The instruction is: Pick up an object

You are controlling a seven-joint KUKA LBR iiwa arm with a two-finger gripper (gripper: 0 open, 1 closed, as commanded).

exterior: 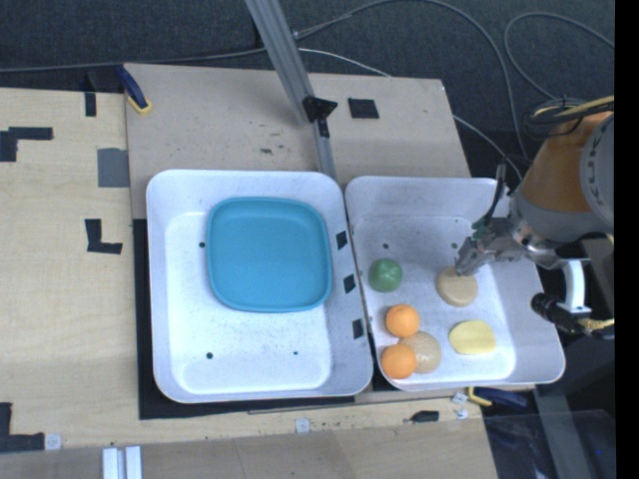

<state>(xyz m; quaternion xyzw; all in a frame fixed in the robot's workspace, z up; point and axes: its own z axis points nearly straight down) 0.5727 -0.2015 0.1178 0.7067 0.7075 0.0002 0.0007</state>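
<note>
Beige round object point(457, 288) lies in the right bin point(419, 203), directly under the gripper point(469, 260), whose finger state I cannot tell. Left sits a green ball point(385, 274); nearer, two orange balls point(402, 321), a yellow piece point(472, 338). A blue plate point(268, 253) fills the left bin point(175, 297).

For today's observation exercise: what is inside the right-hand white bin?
The right bin holds a green ball, two orange balls, a tan ball, a yellow piece and a beige piece. The gripper covers that piece's top edge.
</note>
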